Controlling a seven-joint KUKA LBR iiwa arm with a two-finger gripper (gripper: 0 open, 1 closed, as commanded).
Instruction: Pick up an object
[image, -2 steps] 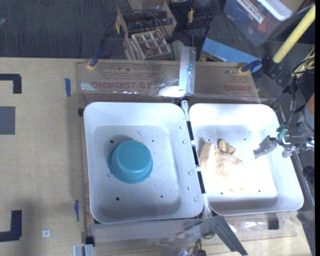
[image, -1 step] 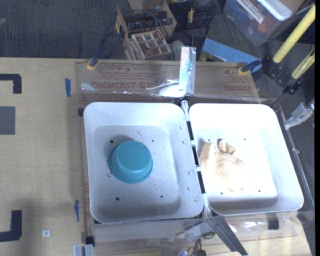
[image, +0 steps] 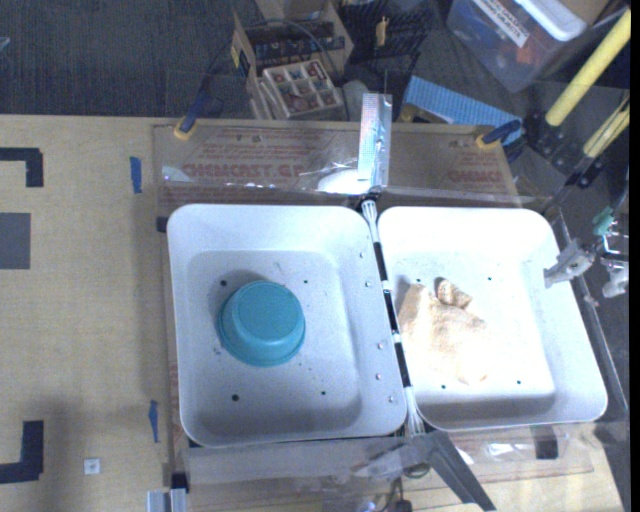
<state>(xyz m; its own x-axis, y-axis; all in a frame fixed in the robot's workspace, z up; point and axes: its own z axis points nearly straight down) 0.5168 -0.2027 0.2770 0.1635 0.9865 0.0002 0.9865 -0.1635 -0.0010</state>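
A round blue bowl (image: 262, 321) lies upside down in the left white bin (image: 200, 235), a little left of its middle. In the right white bin (image: 520, 245) a pale tan, crumpled cloth-like thing (image: 440, 330) lies near the left wall. A small brownish lump (image: 452, 294) rests at its upper edge. My gripper (image: 572, 264) hangs at the right bin's right rim, well apart from the tan thing and the lump, with nothing seen in it.
A clear upright divider (image: 374, 140) and plastic-wrapped cardboard (image: 260, 170) stand behind the bins. Clutter, boxes and yellow bars (image: 592, 62) lie beyond the bench's back. A metal bracket (image: 430, 465) juts out below the bins' front edge.
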